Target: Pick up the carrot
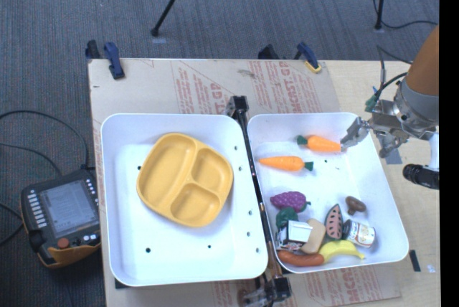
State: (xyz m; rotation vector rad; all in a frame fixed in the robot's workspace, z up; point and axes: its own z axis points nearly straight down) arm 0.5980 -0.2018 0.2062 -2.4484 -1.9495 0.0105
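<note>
Carrots are what you want, and you have two of them in the right bin. Reading from the left, you first see a grey control pendant on the carpet beside the tabletop, its cable looping off behind it. Next comes the left bin, which holds a yellow divided plate lying flat near its middle. A black clamp sits where the two bins meet at the far edge.

In the right bin, the nearer carrot lies on its side close to the bin's left wall, green top pointing right. The farther carrot lies a little beyond it and to the right, green top pointing left. Toward the near edge you see a bunch of purple grapes, a watermelon slice, a banana, a small can and a few other toy foods crowded together.

At the right, the gripper hangs over the bin's far right corner, just beside the orange end of the farther carrot. You cannot tell from this view whether the jaws are spread or pressed together; nothing shows between them. Both carrots rest on the bin floor.
</note>
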